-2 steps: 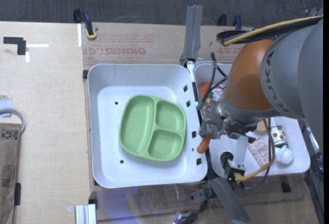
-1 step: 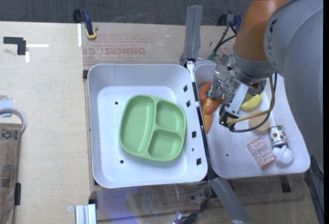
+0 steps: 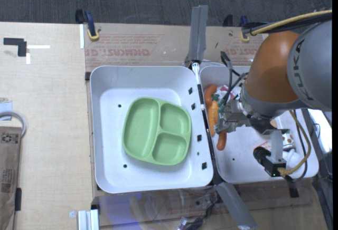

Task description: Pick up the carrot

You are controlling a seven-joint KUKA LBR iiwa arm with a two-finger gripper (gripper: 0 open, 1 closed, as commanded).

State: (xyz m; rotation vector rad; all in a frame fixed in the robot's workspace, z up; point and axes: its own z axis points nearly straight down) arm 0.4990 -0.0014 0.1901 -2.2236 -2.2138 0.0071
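Where the bench surface extends to the far left, a brown paper bag [image 3: 9, 155] lies at the edge, well apart from both bins. The left bin [image 3: 105, 134] holds one item: a green divided plate [image 3: 157, 131] with three compartments, lying flat near the bin's centre. A grey divider post [image 3: 198, 31] stands at the seam between the two bins, on the far side.

The right bin [image 3: 237, 168] holds the carrot [image 3: 212, 115], which lies lengthwise against the bin's left wall. A second orange-red elongated item [image 3: 222, 139] lies just beside it, toward the near side; its identity cannot be determined. A small white-and-red item [image 3: 288, 142] lies near the bin's right side.

The arm [image 3: 288, 70] reaches over the right bin and covers much of its contents. The gripper [image 3: 228, 121] sits low, just beside the carrot. Whether the gripper is released or clenched cannot be determined, because wrist and cabling obstruct it.
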